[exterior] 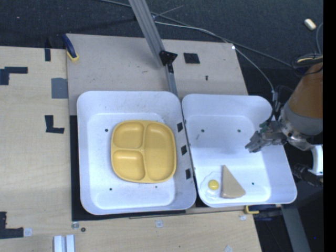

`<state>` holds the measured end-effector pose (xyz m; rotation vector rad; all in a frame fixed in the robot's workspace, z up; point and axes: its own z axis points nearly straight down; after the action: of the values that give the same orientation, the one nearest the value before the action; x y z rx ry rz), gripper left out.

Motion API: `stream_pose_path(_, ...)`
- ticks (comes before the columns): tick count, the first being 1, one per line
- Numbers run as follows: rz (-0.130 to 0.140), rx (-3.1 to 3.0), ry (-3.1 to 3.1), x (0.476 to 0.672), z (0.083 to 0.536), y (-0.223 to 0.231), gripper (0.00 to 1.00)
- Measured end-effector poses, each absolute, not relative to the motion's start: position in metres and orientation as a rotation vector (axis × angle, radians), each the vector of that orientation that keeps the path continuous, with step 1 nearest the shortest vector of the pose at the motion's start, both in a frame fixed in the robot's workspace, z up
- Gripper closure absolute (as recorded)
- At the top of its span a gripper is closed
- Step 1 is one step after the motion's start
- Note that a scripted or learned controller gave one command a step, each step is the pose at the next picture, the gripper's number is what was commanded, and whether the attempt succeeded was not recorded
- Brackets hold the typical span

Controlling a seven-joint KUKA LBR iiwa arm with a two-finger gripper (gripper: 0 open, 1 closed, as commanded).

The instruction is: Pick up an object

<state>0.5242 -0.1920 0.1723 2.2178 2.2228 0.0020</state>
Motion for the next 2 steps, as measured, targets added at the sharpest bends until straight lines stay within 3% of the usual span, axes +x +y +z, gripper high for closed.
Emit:
stream_pose_path(1, 0.003, 2.216, 2.222, 0.534, 0.222, -0.186, 1.0)
stream_pose_path(2, 0.002, 2.219, 2.223, 0.534, 0.244, -0.185, 1.0)
